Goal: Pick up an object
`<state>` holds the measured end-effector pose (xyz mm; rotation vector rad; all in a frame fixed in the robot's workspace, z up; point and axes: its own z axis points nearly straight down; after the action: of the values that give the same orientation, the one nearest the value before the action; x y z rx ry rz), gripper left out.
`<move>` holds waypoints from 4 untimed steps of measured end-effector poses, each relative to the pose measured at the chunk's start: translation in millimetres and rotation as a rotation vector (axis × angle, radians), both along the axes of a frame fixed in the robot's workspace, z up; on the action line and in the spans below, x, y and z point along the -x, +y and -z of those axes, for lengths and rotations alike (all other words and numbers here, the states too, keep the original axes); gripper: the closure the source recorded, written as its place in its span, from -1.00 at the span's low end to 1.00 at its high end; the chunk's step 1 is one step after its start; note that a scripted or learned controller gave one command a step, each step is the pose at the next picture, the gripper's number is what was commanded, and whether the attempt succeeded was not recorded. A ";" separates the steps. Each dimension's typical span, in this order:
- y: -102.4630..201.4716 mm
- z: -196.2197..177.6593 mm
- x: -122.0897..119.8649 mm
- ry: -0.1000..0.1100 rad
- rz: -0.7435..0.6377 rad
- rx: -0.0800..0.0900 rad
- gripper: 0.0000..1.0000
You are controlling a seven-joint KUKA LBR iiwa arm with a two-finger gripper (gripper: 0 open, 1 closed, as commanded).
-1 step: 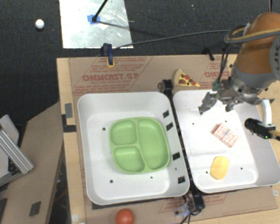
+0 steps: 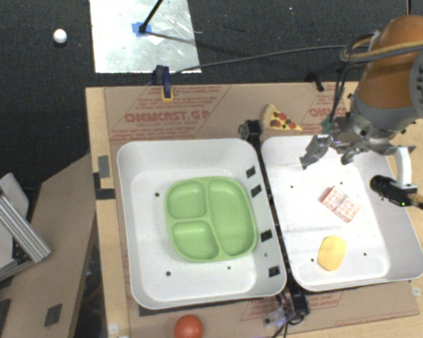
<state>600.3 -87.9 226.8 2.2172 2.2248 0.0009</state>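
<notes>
- Two white bins sit side by side on the tabletop (image 2: 122, 109); my tool (image 2: 332, 150) hangs above the far part of the right bin (image 2: 399, 260), reached in from the right with the orange band of the arm above it.
- Its two fingers look spread apart, one toward the bin's middle divider, the other nearer the wrist, and nothing lies between them. I judge it is posed this way to come down on something, not to carry.
- Candidates in this bin are a small pink patterned packet (image 2: 341, 203) and a yellow oval piece (image 2: 332, 253), maybe a toy lemon or potato; I cannot tell which.
- That packet lies flat near the bin's middle, just nearer the camera than my tool and apart from it. Its long axis runs on a diagonal, from upper left to lower right in the view.
- Nearer the front wall, the yellow piece lies with its long axis running roughly front to back, tilted a little.
- As I judge it, the packet is the closer pick, and my fingers would need to close across its short side.
- Resting in the left bin (image 2: 139, 205) is a green divided tray (image 2: 211, 218), well apart from my tool.
- Outside the bins, a toy pizza slice (image 2: 281, 119) lies behind them and a red-orange ball (image 2: 188, 330) in front.
</notes>
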 end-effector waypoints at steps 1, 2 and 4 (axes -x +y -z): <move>0.2 41.5 2.0 0.001 0.002 0.000 -1.00; -3.3 91.2 -7.5 0.002 0.002 0.000 -1.00; -3.2 129.8 -8.5 -0.001 0.002 0.000 1.00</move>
<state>608.8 -91.1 97.0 2.2187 2.2217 0.0023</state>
